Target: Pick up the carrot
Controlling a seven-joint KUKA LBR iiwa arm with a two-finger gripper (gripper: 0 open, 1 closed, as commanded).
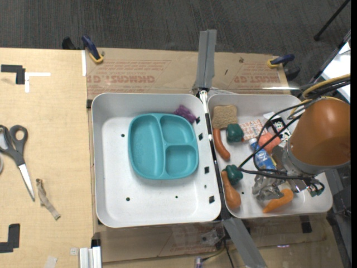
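Carrot, orange with a green top, lies at the right bin's near-left edge. Arm reaches in from the right, gripper low over the bin's near side.

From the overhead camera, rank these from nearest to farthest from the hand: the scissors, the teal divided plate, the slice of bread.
The hand is low in the right bin.
1. Slice of bread: same bin, at its far left corner.
2. Teal divided plate: in the left bin, across the divider.
3. Scissors: out on the bench, at the view's left edge.
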